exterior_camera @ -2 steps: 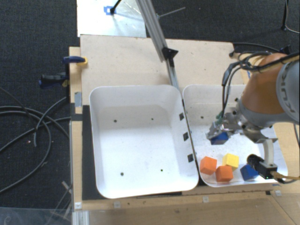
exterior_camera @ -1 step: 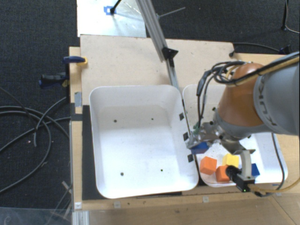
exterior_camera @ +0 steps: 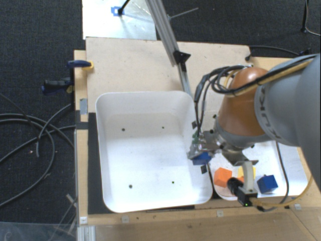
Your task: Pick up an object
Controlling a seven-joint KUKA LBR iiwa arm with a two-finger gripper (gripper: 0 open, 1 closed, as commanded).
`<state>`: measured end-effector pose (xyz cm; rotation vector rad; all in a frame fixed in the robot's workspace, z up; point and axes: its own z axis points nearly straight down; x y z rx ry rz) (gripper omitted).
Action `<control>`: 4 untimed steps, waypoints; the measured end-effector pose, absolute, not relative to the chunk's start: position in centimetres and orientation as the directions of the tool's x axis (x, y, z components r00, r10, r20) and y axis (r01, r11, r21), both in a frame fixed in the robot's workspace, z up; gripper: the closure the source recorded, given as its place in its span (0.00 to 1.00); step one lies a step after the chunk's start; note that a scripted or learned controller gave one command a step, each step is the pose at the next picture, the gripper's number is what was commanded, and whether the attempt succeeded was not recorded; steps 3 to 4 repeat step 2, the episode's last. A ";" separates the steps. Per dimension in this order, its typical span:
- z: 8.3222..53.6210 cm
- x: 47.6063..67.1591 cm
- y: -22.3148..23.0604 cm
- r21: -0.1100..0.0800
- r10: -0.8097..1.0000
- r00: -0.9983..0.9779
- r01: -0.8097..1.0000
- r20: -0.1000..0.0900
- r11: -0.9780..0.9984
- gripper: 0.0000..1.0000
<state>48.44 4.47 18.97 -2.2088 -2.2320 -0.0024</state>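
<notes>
Orange block [exterior_camera: 222,176], yellow piece [exterior_camera: 249,173] and blue cube [exterior_camera: 267,183] lie near the right bin's [exterior_camera: 296,185] front edge: seemingly light, rigid; grasp across flat faces. Gripper [exterior_camera: 200,157] finger state indeterminate.

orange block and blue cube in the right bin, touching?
Apart. In the camera view the orange block lies left and the blue cube right, with a yellow piece and gripper hardware between them.

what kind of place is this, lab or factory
Most likely a robotics lab: a grey arm reaching over two white bins, small coloured blocks, and loose cables on dark carpet.
</notes>
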 end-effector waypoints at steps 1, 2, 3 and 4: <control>20.1 54.7 0.6 0.007 1.000 -0.001 1.000 -0.002 0.001 1.00; 24.2 56.9 7.0 0.007 1.000 -0.012 1.000 0.003 0.012 1.00; 24.2 56.9 7.0 0.007 1.000 -0.012 1.000 0.003 0.012 1.00; 24.2 56.9 7.0 0.007 1.000 -0.012 1.000 0.003 0.012 1.00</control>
